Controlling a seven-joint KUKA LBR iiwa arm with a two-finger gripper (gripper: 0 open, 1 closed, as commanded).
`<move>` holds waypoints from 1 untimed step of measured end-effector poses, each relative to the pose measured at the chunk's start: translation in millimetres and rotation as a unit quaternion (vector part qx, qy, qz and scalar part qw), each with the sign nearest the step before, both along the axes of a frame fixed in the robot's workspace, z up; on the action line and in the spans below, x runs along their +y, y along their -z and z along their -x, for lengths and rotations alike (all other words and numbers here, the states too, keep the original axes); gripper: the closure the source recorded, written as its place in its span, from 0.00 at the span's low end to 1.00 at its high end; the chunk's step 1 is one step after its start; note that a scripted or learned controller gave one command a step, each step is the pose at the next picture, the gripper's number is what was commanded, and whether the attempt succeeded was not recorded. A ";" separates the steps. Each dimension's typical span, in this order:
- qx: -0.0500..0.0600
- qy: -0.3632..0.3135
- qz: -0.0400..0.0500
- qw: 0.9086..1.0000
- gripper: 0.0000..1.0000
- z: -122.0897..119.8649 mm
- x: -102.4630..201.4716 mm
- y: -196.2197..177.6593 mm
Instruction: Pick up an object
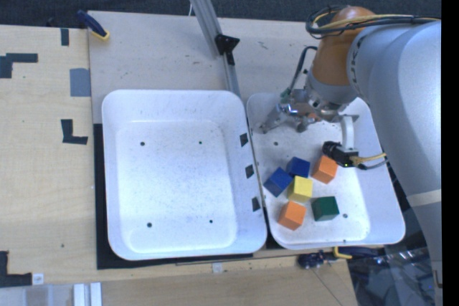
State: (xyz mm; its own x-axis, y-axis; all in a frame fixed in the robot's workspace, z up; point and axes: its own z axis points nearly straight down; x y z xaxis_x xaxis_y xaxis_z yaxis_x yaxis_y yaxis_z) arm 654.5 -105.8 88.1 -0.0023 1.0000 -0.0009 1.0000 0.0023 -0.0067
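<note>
Above the right bin [373, 226], the hand [287, 116] hangs spread over six blocks [301, 188].

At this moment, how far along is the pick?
Nothing looks picked yet: the blue, dark blue, yellow, green and two orange cubes all sit in the right bin. The gripper hangs above the bin's far end, holding nothing visible. Descent, grasp and lift remain.

Item count: six blocks, two bins.

Blocks: two blue [298, 168] and [277, 182], two orange [324, 170] and [292, 214], one yellow [301, 188], one green [325, 208]. Bins: one left bin [115, 154] and one right bin [373, 218], both white. All six blocks lie in the right bin.
</note>
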 end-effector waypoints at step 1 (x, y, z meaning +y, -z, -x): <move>-0.002 -0.001 0.000 1.000 1.00 -1.6 0.8 -13.5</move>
